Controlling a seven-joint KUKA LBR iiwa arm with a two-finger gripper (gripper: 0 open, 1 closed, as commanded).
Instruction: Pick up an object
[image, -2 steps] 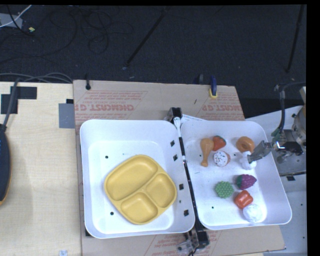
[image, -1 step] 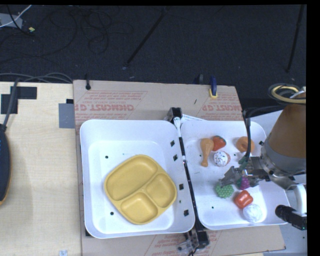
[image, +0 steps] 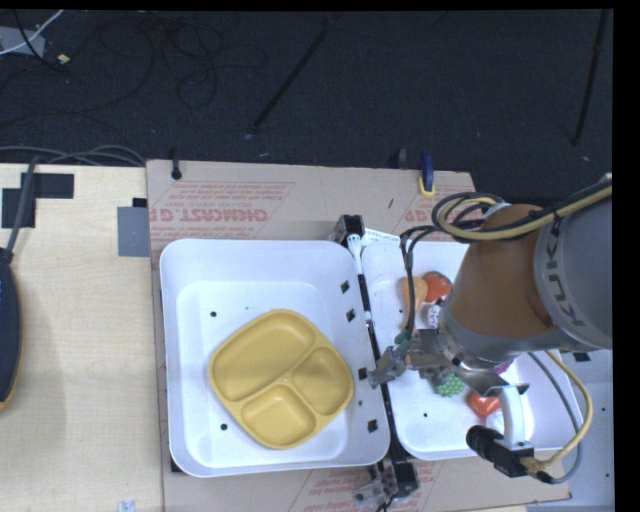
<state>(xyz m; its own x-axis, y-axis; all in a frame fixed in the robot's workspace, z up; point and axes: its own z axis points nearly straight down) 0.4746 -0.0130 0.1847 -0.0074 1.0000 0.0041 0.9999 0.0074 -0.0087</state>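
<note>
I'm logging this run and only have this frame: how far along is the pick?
Done: the arm has reached over the right bin, with the gripper low by the divider between the bins. In hand: nothing visibly held. Left: grasping and lifting something; the orange object, green piece and red piece lie in the right bin, the yellow tray in the left bin.

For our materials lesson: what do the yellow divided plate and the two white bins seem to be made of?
Yellow divided plate: likely moulded plastic, matt, with soft rounded compartment walls and even colour. Left bin and right bin: probably thin formed plastic, smooth and slightly glossy, with rounded corners and rolled rims.
</note>
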